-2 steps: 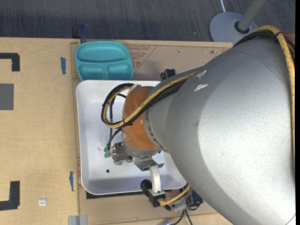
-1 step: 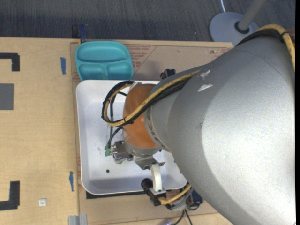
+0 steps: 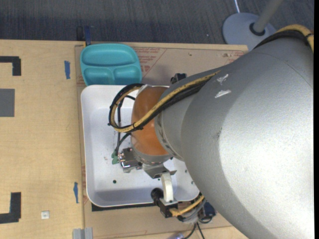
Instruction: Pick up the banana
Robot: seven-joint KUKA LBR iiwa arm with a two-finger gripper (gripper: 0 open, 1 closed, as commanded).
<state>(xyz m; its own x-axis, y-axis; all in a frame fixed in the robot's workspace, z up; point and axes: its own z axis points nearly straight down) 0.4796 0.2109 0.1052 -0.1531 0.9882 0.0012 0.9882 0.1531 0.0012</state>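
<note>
Grey arm (image 3: pixel 249 133) over white bin (image 3: pixel 97 148) — pincer state: cannot tell — teal tray (image 3: pixel 110 63) behind.

"Where's the camera sitting?"

"High over the table (image 3: pixel 40 148), fixed, tilted down at a slant. The far edge and dark floor run along the top of its view."

"How close?"

"Close enough that the arm (image 3: pixel 249 133), coming in from the right, looms huge and covers most of the frame. A white bin (image 3: pixel 97 148) lies near the middle, a teal tray (image 3: pixel 110 63) behind it."
</note>
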